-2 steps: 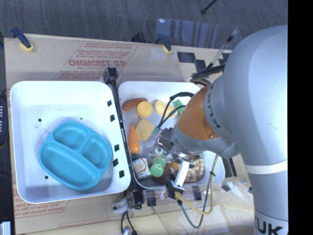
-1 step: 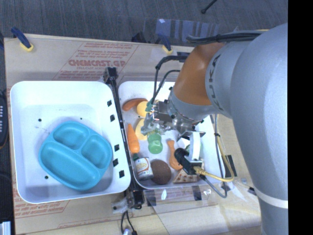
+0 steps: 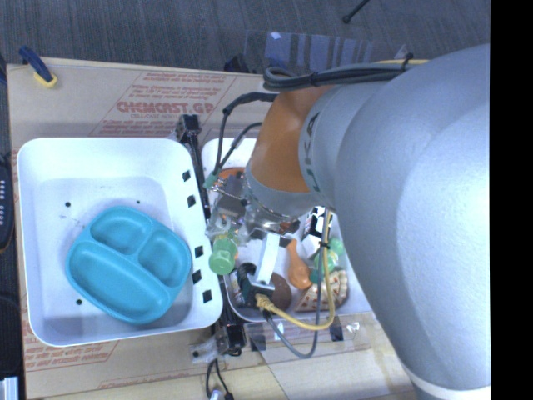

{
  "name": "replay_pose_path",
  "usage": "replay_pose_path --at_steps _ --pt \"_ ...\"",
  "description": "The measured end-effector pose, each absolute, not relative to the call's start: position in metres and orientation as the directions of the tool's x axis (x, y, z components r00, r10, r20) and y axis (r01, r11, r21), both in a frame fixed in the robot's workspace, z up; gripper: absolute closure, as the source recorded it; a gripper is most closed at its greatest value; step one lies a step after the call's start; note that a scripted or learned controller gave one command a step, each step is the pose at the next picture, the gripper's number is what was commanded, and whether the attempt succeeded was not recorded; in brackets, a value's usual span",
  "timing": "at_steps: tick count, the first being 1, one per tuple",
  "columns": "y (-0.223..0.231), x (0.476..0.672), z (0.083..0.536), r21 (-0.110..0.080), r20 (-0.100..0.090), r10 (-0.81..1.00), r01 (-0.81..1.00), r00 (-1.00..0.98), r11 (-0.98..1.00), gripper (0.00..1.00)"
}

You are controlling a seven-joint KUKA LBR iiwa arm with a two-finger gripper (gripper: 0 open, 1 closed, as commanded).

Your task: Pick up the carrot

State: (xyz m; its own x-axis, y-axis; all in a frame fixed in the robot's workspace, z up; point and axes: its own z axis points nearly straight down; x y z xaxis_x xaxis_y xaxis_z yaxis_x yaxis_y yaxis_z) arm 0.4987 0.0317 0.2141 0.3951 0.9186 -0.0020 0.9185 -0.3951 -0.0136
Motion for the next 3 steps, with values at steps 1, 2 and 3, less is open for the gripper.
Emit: replay_pose_path --at_steps 1,2,3 --pt "-0.05 0.496 0.317 -0.002 -0.003 0.985 0.985 0.175 -0.175 1.0" --pt "-0.047 0.496 0.315 -0.006 0.0 0.985 0.985 0.172 -0.172 0.0" --pt "-0.094 0.498 0.14 -0.022 -0.001 0.949 0.949 0.316 -0.316 0.0"
